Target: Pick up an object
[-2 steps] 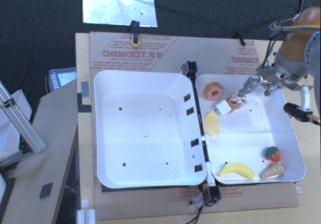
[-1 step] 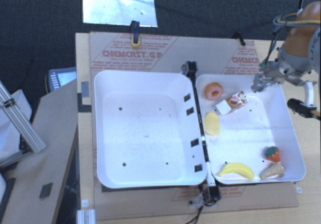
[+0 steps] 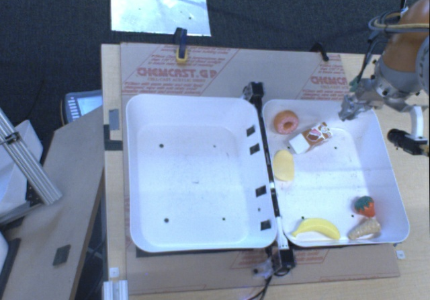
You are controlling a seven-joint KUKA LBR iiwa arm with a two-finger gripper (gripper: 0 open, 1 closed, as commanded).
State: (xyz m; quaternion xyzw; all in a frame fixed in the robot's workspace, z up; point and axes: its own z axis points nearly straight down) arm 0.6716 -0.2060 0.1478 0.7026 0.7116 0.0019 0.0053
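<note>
1. Beneath my camera, the table carries two white bins.
2. My claw hovers over the right bin's far rim; I can't tell its opening.
3. I see a donut, banana and strawberry lying in that bin.

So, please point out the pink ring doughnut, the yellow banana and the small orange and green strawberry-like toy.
Pink ring doughnut (image 3: 287, 122), camera view: on its glazed ring.
Yellow banana (image 3: 316, 227), camera view: on the middle of its curve.
Small orange and green strawberry-like toy (image 3: 365, 206), camera view: on its orange body.
</note>
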